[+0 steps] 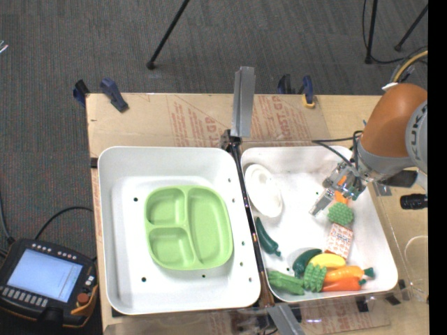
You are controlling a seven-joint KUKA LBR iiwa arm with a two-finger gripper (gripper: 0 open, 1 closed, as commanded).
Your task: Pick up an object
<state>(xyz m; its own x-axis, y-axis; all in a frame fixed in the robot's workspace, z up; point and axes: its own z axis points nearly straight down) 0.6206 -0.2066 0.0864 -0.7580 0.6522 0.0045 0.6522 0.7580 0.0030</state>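
My gripper [338, 195] hangs low over the right bin [293, 176], near its right wall. Its fingers [322, 204] are spread apart and point down and to the left, so it is open. A small orange piece [341, 197] shows between them, and no grip on it is visible. Just below the gripper lies a green textured block [341, 214], and below that a red-and-white carton [339, 241]. A white bowl [264, 189] rests at the bin's left side. Along the front wall sit a dark green pepper [266, 236], a yellow piece [327, 261], an orange carrot [345, 276] and green toy vegetables [288, 282].
The left bin [115, 187] holds a green divided plate [188, 227]. A grey post [244, 107] stands behind the seam between the bins. A teach pendant [45, 278] lies on the floor at the lower left. Blue clamps [112, 94] grip the board's far edge.
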